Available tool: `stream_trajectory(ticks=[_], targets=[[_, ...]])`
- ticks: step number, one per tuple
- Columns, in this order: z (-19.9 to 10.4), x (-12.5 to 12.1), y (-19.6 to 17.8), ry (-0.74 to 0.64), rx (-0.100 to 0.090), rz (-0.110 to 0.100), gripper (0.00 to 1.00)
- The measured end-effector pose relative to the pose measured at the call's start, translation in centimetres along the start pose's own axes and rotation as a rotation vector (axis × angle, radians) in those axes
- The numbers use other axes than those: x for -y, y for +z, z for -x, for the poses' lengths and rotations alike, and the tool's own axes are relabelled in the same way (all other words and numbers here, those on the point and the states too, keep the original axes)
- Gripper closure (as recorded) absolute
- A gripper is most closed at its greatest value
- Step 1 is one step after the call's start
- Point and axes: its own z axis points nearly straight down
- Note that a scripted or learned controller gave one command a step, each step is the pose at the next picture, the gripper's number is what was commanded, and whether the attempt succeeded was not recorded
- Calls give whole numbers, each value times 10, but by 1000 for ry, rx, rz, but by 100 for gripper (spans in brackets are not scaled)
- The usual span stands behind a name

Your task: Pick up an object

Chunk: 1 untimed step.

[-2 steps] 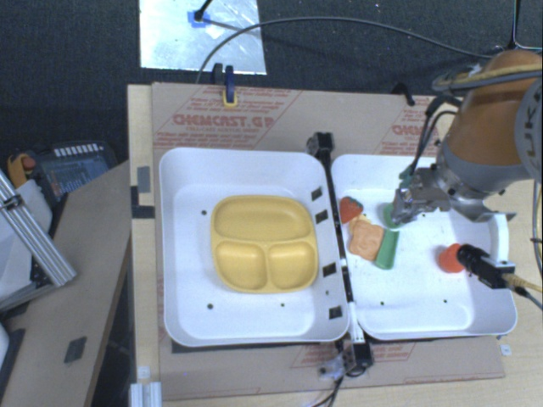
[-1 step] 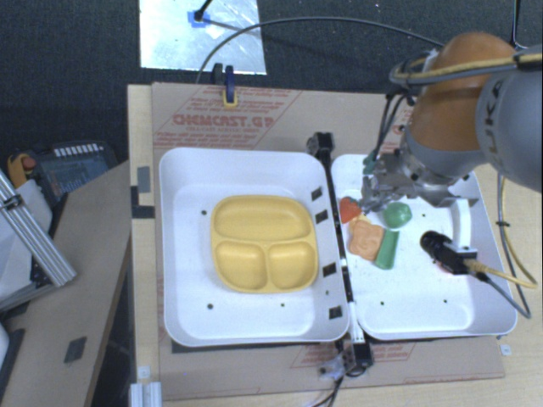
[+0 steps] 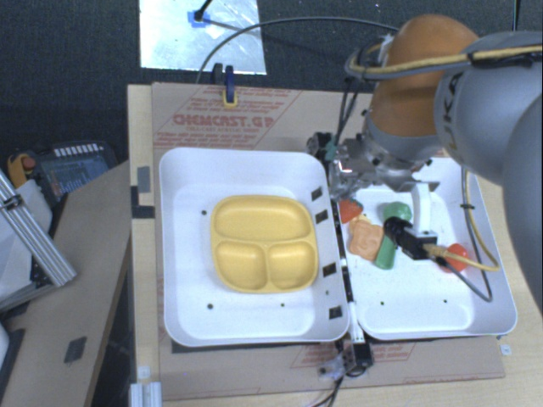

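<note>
Several small things lie in the right bin (image 3: 424, 308). An orange flat piece (image 3: 366, 239) rests near the bin's left wall, and a red-orange piece (image 3: 349, 210) sits just above it. A green piece (image 3: 395, 211) lies beside them, with another green bit (image 3: 385, 254) lower down. A red piece (image 3: 458, 255) is further right, partly behind a yellow cable. My gripper (image 3: 357, 179) hangs under the grey and orange arm over the bin's upper left corner, close above the red-orange piece. The arm hides the back of the bin.
The left bin (image 3: 182, 303) holds a yellow divided plate (image 3: 263, 242) in its middle. A row of black clips (image 3: 333, 253) runs along the divider between the two bins. The lower half of the right bin is bare white floor.
</note>
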Motion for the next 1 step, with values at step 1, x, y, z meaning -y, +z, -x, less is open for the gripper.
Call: stream_trajectory(ticks=[1], targets=[[-57, -20, 14, 0, 0, -2, 100]])
